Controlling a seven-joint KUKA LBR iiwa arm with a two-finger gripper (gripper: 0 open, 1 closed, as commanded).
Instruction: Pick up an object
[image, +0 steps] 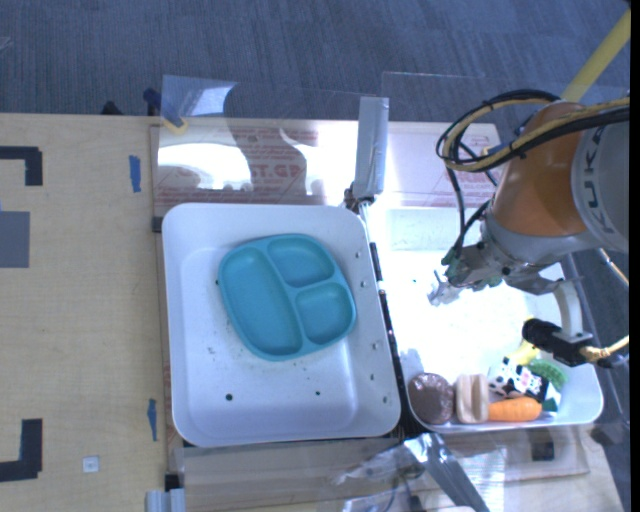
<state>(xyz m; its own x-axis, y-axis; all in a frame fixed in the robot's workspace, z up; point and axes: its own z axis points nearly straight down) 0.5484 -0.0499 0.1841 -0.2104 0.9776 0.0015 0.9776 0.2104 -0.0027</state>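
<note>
Objects (490, 396) of rounded, toy-food shape, a brown disc, a pale roll and an orange carrot among them, were heaped along the near edge of the right bin (585, 410). The gripper (447, 285) was seen well apart from them, nearer the bin's far side; whether anything was held could not be told. A smooth blue divided plate (288, 296) was laid in the left bin (190, 390).

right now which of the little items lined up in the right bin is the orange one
The carrot-shaped piece, lying along the right bin's near wall. Left of it sit a pale bun-like item and a round brown one; neither is orange.
</note>
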